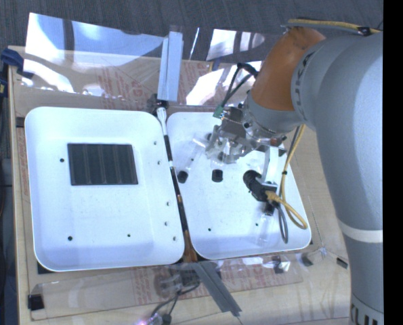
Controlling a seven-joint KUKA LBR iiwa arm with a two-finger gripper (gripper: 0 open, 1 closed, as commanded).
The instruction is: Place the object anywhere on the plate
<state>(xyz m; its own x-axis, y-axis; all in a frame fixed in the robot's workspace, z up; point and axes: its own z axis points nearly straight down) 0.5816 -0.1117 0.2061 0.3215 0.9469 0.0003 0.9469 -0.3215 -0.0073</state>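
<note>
The dark ribbed plate [103,164] lies flat in the left bin [45,242], toward its 11 o'clock area. In the right bin [215,239], two small black objects rest on the floor: one [183,176] near the 9 o'clock edge by the divider, the other [217,175] close to the centre. The pincer [223,147] hangs over the right bin at about 12 o'clock of the second black object; whether it is parted or closed cannot be told. The grey arm [336,114] enters from 3 o'clock, above the surface [86,286]
</note>
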